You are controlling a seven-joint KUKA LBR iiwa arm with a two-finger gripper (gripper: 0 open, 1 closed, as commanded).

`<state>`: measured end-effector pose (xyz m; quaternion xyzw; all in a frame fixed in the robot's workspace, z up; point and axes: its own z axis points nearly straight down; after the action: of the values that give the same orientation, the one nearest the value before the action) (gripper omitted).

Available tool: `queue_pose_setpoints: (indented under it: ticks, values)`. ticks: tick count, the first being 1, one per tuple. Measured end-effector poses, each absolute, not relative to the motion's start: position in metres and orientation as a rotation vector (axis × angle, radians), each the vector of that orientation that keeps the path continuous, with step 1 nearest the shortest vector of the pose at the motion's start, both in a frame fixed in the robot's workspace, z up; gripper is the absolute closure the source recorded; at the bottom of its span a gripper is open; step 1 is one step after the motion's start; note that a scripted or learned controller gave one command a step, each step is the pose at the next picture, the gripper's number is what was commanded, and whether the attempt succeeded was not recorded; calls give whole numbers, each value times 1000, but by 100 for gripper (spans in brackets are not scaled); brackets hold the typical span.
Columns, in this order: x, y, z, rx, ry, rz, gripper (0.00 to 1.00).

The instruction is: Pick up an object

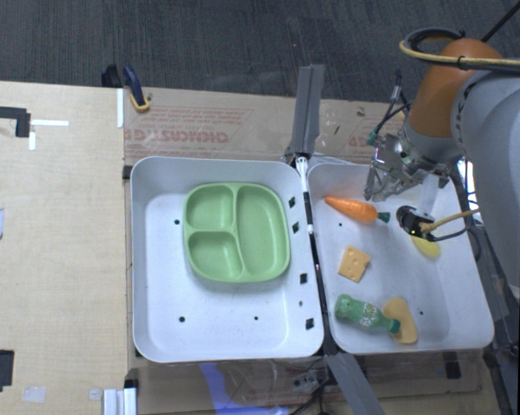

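I see a tapered orange carrot (352, 209) under my gripper (382, 188), beside a holed cheese wedge (353, 264). Whether the gripper is open, I cannot tell.

Dark carpet floor (206, 30) beyond pale wooden bench (54, 263).

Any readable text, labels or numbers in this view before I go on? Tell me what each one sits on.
Red print on the cardboard sheet behind the bins: reversed and too blurred to read.
Label on the green bottle: too small to read.
Nothing else bears text.
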<state>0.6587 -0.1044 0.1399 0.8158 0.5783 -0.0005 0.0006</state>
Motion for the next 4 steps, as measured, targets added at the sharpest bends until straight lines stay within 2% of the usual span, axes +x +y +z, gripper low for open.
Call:
queue_pose_setpoints:
  ticks: [1,2,3,4]
  values:
    - [659,-104,140,2562,1816,-2,0]
    - [642,-95,92,2501,1903,-3,0]
    - [618,-105,99,2183,2260,-1,0]
    - [641,-110,89,1652,2685,-10,0]
